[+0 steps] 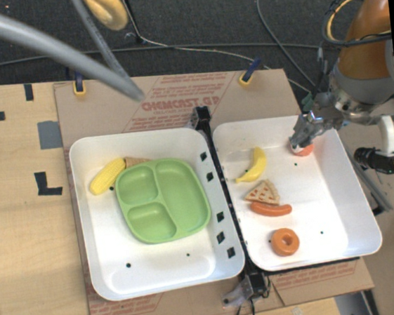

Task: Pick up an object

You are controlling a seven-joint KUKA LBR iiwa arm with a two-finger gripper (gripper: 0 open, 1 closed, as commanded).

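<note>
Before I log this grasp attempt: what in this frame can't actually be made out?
- Red object, right bin: mostly covered by the gripper; its identity and whether it is gripped are unclear.
- Tan item behind the green tray: the tray covers most of it.
- Arm: cut off at the right edge.

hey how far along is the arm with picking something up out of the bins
Done: the gripper has reached the right bin and sits low over a small red-orange object near its far edge. In hand: nothing visibly gripped; the fingers are too blurred to judge. Left: grasp and lift. The banana, pizza slice, sausage and donut lie untouched.
</note>
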